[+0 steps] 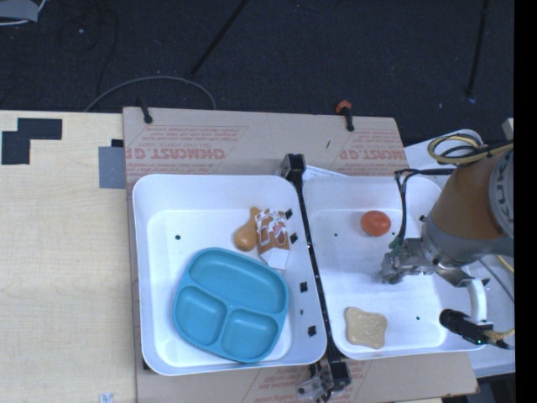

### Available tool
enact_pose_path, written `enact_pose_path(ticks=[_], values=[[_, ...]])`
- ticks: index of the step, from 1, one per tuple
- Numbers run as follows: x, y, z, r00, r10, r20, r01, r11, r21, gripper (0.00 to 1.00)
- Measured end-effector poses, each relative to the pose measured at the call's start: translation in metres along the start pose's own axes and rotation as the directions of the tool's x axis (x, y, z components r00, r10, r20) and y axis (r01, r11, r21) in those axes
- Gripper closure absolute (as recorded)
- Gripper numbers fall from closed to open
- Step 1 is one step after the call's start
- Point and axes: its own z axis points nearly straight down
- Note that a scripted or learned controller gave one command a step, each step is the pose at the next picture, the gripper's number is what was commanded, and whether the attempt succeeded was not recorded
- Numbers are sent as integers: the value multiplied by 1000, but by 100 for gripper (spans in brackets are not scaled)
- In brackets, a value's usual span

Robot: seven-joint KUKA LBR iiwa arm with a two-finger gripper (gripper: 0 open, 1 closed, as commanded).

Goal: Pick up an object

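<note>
Right white plastic bin (419,204): you have two loose candidates here. A small round red-orange ball (376,222) sits near the far wall; a flat tan slab shaped like a slice of toast (366,327) lies near the front wall. The two lie well apart.

Grey metal two-finger gripper (396,267): low over the floor of this bin, between those two items and touching neither. You see nothing between its fingers; how wide the claw stands cannot be told.

Left white plastic bin (159,225): a blue plastic three-compartment tray (230,303) fills the near half. Behind it, against the divider, sit a tan pear-shaped toy (245,234) and a brown-and-white patterned packet (273,232), bunched together, likely awkward for you to separate.
</note>
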Motion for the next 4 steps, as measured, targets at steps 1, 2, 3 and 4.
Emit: enact_pose_path(ticks=[1,2,3,4], values=[[-2,10,-48,1000,-7,2,7,1000,-6,100],[1,9,-111,1000,-7,2,7,1000,-8,100],[0,9,-164,1000,-7,3,8,1000,-7,100],[49,3,-146,1000,-9,-1,9,1000,-1,100]])
